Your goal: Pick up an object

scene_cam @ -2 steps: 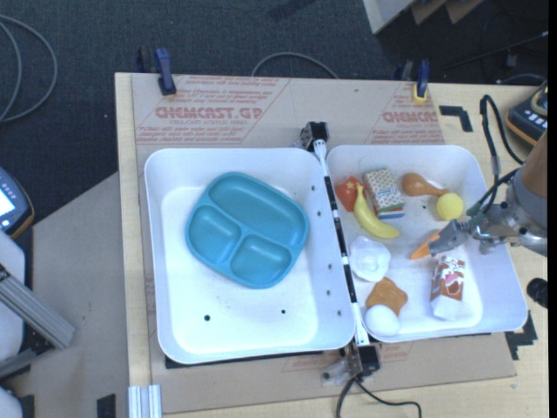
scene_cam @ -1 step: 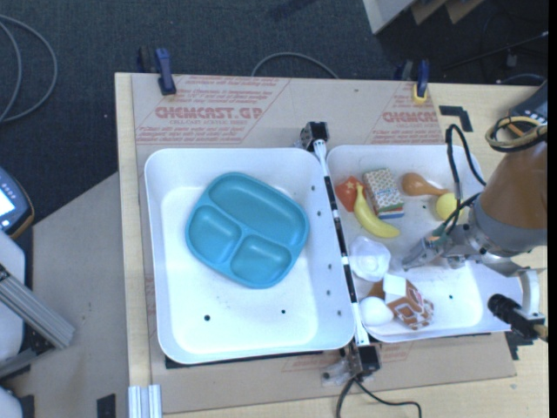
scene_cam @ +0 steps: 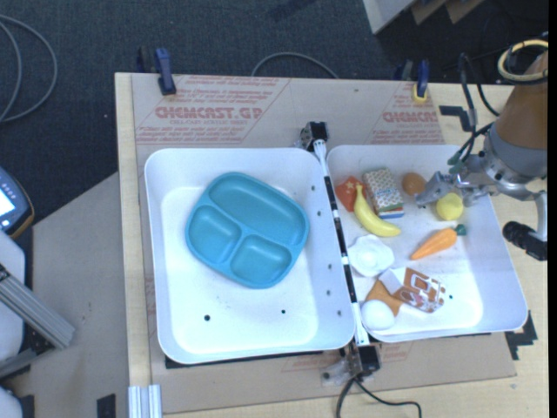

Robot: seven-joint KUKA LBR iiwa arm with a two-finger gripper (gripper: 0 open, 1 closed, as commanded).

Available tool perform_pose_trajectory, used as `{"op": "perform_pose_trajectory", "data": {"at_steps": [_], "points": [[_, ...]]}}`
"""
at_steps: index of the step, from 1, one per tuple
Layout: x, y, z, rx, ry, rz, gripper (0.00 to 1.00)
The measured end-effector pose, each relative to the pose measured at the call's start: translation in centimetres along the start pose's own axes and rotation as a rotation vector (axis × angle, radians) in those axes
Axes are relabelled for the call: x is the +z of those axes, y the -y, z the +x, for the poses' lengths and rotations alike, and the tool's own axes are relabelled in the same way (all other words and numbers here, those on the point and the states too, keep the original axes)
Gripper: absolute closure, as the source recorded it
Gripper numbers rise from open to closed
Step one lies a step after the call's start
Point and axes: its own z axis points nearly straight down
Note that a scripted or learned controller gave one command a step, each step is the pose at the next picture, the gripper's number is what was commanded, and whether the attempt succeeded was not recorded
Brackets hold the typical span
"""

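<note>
Down at the near edge of the tabletop you've got the clamp and cable [scene_cam: 352, 368] where the two bins meet, and just above that, in the right bin's [scene_cam: 500, 307] near part, a white egg-shaped thing [scene_cam: 378, 314] touching a cone [scene_cam: 385, 291] and a brown-and-white patterned packet [scene_cam: 425, 290].

Your end effector [scene_cam: 446, 192] is low over the far right part of that bin, right at the yellow lemon [scene_cam: 449, 206]. Looks like that's the target, but I honestly can't tell from this angle whether the lemon is actually between the tips or just beside them, so I can't tell you if it's open or closed.

What could go wrong: the lemon is round and will probably roll off if the tips land off-center. The carrot [scene_cam: 433, 243] sits just nearside of it and a small brown ball [scene_cam: 413, 183] is near on the other side, so a sloppy close might nudge either one or pinch two things.

Room-wise, the bin's right wall is close to the arm [scene_cam: 522, 133], so not much slack for shifting that way. The middle is crowded with the banana [scene_cam: 374, 218], a patterned block [scene_cam: 384, 192], something red [scene_cam: 348, 192] and a white dish [scene_cam: 370, 255]. Straight up is your cleanest exit. The left bin [scene_cam: 174, 259] just holds the blue divided plate [scene_cam: 247, 229], with lots of bare floor around it.
</note>
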Motion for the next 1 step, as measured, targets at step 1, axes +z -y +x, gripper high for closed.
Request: {"op": "perform_pose_trajectory", "data": {"at_steps": [1], "points": [[6.03, -2.16, -2.57, 0.0, -0.018, 0.013, 0.0]]}}
